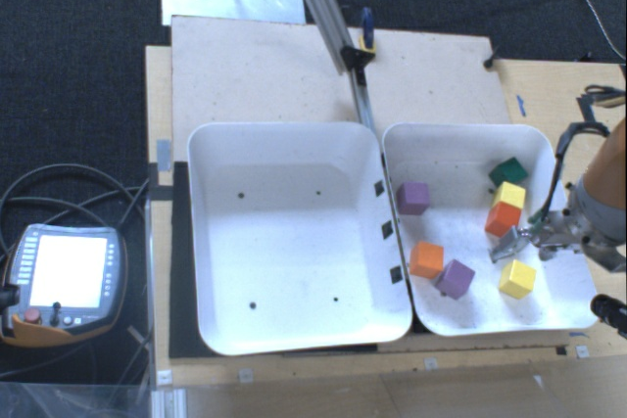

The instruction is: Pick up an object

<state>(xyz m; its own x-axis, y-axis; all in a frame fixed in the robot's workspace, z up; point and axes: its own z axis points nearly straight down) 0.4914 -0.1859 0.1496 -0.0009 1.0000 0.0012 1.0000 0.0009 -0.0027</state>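
Bench, right white plastic bin (460, 137): gripper (506, 247) low between red-orange block (501, 219) and yellow cube (517, 279); finger state cannot be told.

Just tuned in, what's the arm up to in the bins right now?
The gripper is down in the right bin, among a scatter of coloured blocks. It sits just below the red block and yellow block, with another yellow block to its lower right. Nothing is visibly held between its fingers. A green block, two purple blocks and an orange block lie around it.
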